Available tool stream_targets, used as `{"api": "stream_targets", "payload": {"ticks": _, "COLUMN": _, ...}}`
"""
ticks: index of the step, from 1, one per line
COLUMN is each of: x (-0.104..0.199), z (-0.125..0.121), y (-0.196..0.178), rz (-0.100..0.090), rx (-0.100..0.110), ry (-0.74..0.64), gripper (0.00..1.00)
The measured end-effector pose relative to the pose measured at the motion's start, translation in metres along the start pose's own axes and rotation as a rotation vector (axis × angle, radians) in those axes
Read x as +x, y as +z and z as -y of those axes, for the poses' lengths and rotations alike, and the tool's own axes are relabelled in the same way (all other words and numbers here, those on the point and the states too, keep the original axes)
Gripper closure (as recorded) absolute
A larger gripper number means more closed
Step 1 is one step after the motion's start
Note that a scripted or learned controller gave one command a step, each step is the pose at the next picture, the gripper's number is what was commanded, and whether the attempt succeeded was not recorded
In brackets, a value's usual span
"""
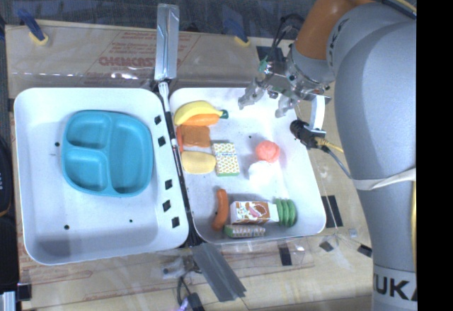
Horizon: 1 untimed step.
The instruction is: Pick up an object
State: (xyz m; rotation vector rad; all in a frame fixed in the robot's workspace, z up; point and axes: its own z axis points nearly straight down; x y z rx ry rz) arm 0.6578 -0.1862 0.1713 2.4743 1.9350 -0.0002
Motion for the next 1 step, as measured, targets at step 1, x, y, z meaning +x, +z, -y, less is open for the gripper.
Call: {"api": "stream_targets", "payload": {"ticks": 1, "x": 0.0548, "z": 0.0174, "y": 0.0741, "rz": 0.001, "rx": 0.014, "ry": -0.172, "gripper": 0.0}}
